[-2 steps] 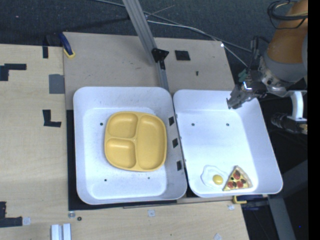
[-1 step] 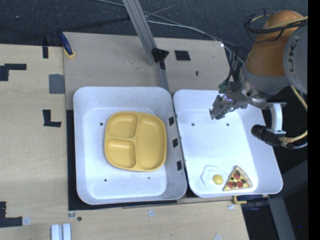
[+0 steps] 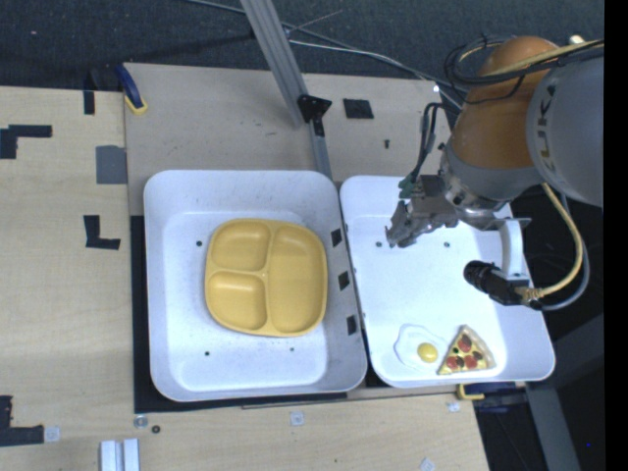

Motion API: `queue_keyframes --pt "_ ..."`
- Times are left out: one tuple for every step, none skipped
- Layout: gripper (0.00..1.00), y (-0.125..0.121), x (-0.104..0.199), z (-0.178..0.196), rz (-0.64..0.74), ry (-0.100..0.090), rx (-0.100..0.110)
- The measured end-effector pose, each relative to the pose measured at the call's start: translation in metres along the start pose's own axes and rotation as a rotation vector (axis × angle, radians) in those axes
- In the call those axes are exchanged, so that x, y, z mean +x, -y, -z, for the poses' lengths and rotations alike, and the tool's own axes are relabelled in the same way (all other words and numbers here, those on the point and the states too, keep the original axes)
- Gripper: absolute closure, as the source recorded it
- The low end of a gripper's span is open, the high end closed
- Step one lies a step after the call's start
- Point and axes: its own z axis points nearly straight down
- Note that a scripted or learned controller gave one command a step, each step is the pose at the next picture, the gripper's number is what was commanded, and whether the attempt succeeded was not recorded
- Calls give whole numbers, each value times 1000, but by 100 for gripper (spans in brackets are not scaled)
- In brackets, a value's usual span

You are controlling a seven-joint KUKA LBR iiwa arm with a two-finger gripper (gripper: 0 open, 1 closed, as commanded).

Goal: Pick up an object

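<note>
**Inspector:** State of the hand (image 3: 407,226)?

**Onlooker:** It hangs over the right-hand shallow white plastic bin (image 3: 392,292), toward the bin's far end. It is dark and seen from above, so I cannot tell how it is set; I see nothing in it.

**Inspector:** Contents of that bin?

**Onlooker:** Two small pieces in its near corner, well apart from the hand: a flat toy fried egg, white with a yellow yolk (image 3: 419,347), and just beside it a triangular toy pizza slice with red toppings (image 3: 465,351). Either could be the thing to pick up.

**Inspector:** The other bin?

**Onlooker:** The left-hand white bin (image 3: 177,263), alongside the right-hand one, holds a yellow plastic divided plate with three compartments (image 3: 266,276), lying flat near the middle.

**Inspector:** Risks?

**Onlooker:** In my judgement, a descent from here would close on bare bin floor. Both toys lie flat and close to the bin's wall, so a grip may slide off or strike the rim. The plate looks too broad to pinch except by its edge.
</note>
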Motion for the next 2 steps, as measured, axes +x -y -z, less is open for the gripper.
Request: queue_keyframes --pt "100 11 54 4 3 -1 -1" --pt "100 26 106 -17 2 0 1"
